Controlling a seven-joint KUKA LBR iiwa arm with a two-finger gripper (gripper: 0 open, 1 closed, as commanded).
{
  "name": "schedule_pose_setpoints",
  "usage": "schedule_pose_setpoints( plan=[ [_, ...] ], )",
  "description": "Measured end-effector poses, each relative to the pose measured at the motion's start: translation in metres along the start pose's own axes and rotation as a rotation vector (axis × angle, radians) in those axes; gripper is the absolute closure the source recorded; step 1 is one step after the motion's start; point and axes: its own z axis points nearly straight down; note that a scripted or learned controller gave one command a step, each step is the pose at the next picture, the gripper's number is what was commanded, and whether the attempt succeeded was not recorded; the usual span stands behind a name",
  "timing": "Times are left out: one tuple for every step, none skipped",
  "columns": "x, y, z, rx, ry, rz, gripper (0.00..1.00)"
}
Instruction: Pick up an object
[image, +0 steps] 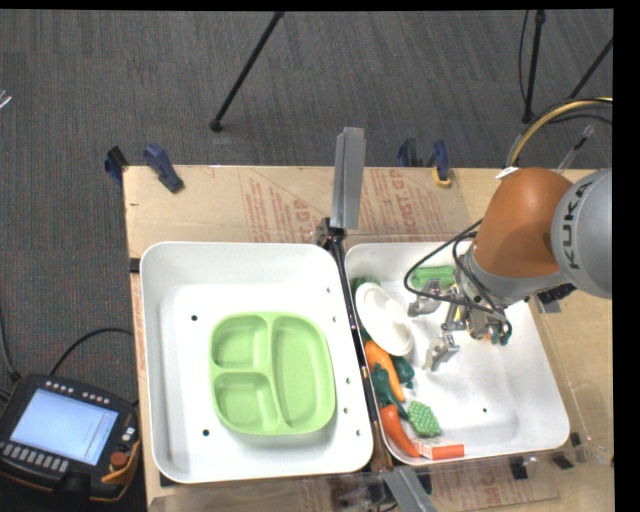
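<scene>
Objects for picking lie along the right bin's (540, 405) left wall: a white bowl (385, 318) tilted against it, an orange carrot (383, 367) below, a green knobbly piece (423, 419), and a red-and-white packet (440, 451) at the bin's near edge. The hand (441, 354) hangs over the bin's bare middle, beside the bowl, gripping nothing; whether its fingers are spread cannot be told. The left bin (160, 290) holds a green divided plate (272, 374). Both bins sit on a cardboard-topped counter (230, 195) above grey carpet (100, 90).
</scene>
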Motion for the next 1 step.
schedule_pose_setpoints(
  plan=[
    [0.0573,-0.0838,-0.0027,0.002,-0.005,-0.066,0.00]
  ],
)
